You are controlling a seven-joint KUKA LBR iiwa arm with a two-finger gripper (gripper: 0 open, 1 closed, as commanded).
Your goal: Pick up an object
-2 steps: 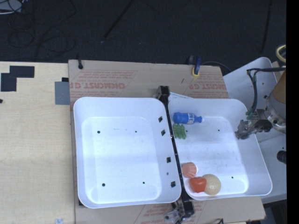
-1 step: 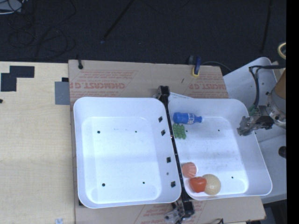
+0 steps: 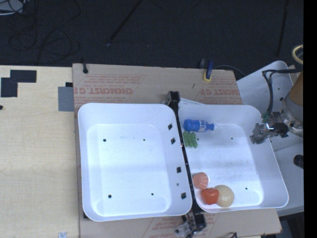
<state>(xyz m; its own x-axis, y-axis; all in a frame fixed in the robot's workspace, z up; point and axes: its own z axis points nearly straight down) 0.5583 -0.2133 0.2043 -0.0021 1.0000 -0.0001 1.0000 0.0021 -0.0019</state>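
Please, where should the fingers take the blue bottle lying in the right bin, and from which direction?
Grip the blue bottle across its wide blue body, coming from straight above. It lies on its side, cap toward the arm, so the fingers likely fit either side; green item lies close by.

Blue bottle (image 3: pixel 197 126), green toy (image 3: pixel 190 140), white bins (image 3: pixel 89 133).
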